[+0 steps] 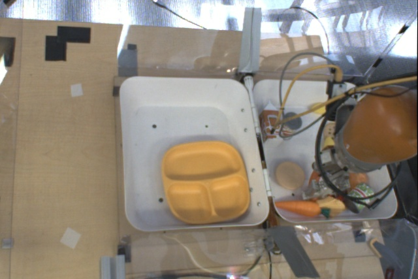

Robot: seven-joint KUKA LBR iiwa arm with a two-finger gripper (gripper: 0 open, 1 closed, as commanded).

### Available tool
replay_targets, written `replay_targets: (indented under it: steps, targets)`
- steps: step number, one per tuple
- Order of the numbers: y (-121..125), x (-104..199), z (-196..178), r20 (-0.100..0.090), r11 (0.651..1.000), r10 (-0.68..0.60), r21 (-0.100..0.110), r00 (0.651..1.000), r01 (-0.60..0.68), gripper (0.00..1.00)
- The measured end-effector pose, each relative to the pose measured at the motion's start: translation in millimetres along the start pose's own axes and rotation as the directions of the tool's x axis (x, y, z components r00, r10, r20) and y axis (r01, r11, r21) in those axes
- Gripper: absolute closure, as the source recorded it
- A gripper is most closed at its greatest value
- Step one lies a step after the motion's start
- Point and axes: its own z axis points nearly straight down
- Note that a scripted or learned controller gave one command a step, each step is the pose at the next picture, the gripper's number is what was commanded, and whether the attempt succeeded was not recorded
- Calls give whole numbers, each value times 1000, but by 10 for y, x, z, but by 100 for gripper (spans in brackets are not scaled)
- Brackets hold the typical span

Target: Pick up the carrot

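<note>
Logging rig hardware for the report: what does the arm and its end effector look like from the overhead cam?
The arm's wide glossy orange band bulges over the right white bin. Below it sits a grey metal wrist and gripper assembly. Yellow and black cables loop off it over the bin. No markings are legible.

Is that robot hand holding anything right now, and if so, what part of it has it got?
It cannot be told. The hand is down in the right bin, just above the carrot, but cables and the arm hide its tip.

Bulbous orange wrist band (379, 131), looping black and yellow cables (307, 68), cluttered metal hardware beneath.
</note>
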Motion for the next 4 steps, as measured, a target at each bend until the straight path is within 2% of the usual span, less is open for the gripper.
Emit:
replay_targets:
  steps: [1,2,3,4]
  targets:
    - [-46,291,-1295,-7,940,-341,6,940,341,100]
    - [-351,-534,-1468,0,730,-683,3,730,683,100]
    - [-347,-521,-1465,0,732,-681,1,732,681,0]
    - [-261,-347,75,-11,695,-719,2,695,719,0]
